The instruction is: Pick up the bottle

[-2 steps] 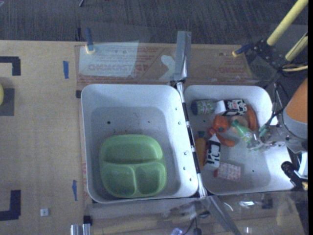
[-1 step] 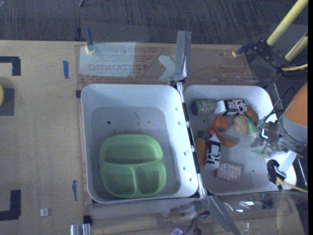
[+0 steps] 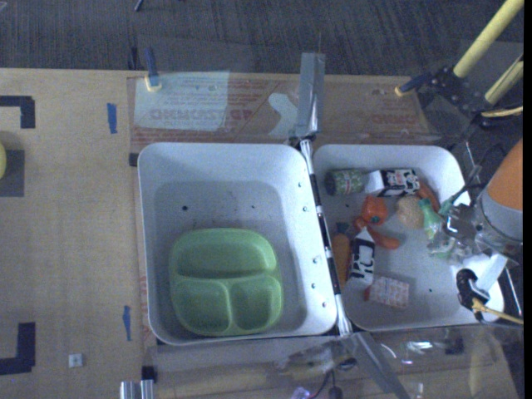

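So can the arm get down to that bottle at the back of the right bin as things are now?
Probably yes. The bottle lies on its side by the right bin's back wall, its top uncovered. The gripper sits over the same bin's right side. The wall and the carton beside it may crowd the fingers.

two bins sit side by side. the left bin [image 3: 158, 173] holds a divided tray [image 3: 224, 281]. in the right bin [image 3: 432, 302], the bottle [image 3: 347, 181] lies at the back-left corner, a carton [image 3: 399, 180] just right of it.
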